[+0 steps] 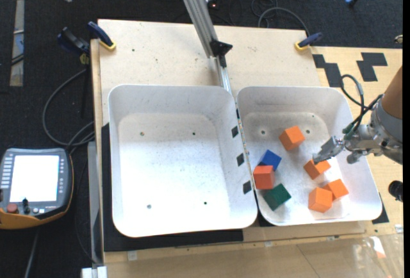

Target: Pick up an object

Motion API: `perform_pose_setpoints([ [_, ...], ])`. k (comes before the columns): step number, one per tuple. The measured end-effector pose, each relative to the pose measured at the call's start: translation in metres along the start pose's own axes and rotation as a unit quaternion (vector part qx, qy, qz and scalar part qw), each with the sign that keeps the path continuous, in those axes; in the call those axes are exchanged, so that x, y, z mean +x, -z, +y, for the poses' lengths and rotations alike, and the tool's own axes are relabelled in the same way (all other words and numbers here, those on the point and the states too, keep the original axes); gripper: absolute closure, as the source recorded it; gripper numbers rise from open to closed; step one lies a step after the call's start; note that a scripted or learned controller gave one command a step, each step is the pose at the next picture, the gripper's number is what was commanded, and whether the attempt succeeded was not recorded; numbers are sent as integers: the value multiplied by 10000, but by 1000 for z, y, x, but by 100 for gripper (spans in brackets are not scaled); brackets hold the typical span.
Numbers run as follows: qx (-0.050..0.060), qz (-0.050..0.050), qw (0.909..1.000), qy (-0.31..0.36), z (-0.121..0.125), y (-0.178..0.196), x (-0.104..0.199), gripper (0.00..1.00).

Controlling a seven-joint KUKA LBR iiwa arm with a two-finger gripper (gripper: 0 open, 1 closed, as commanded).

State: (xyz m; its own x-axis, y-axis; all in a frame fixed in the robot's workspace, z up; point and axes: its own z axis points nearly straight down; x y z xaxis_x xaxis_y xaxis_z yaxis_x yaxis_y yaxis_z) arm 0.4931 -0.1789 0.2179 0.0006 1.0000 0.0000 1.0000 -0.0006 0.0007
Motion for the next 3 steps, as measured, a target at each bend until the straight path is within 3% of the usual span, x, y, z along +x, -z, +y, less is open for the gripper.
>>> perform_pose_setpoints([
  [1, 0, -13, 10000, 11, 69, -58, -45, 0],
  [2, -43, -18, 10000, -4, 102, -105, 6, 0],
  [3, 161, -46, 9999, 41, 153, -123, 62, 0],
])
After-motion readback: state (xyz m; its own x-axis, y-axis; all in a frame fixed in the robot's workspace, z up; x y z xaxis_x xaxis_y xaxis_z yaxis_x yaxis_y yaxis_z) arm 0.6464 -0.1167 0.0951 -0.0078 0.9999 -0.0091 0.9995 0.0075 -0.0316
